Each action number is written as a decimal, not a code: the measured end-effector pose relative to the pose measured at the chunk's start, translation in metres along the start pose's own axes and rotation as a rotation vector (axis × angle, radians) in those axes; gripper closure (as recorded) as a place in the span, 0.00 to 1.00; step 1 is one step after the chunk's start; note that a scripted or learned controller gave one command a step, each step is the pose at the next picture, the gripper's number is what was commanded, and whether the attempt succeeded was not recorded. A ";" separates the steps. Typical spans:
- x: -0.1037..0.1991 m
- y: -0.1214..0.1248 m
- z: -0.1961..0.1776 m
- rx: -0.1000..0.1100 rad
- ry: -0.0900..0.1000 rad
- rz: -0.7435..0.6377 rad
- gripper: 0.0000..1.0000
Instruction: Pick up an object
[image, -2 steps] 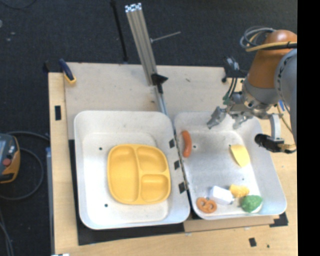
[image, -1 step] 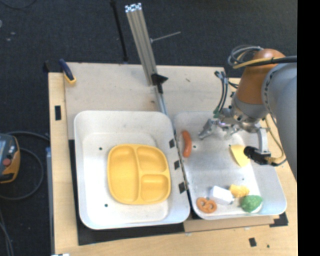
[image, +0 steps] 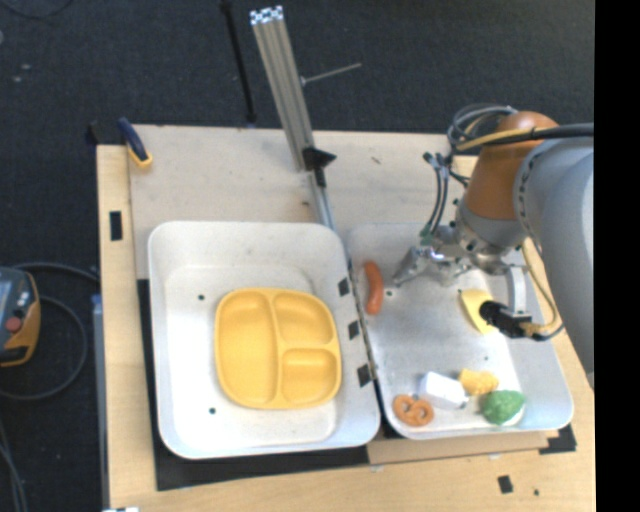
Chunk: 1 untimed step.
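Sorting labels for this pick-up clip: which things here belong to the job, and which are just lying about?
Job:
gripper
sausage
yellow piece
white block
pretzel
corn piece
green piece
right bin

Lying about:
yellow divided tray
left bin
blue-and-yellow clamp

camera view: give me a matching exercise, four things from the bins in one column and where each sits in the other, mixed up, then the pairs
Things:
1. yellow divided tray
2. sausage
3. pretzel
4. green item

Places:
A. right bin, near right corner
B. left bin, middle
C. right bin, near left corner
D. right bin, against its left wall

Pairs: 1-B, 2-D, 3-C, 4-A
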<state>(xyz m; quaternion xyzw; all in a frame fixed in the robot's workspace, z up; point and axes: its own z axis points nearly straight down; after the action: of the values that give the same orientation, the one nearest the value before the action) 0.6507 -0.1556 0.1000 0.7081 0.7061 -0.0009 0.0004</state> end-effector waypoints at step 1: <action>-0.001 0.001 -0.013 -0.005 -0.001 0.001 1.00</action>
<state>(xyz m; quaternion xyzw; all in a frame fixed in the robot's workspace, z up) 0.6521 -0.1566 0.1132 0.7084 0.7058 0.0005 0.0025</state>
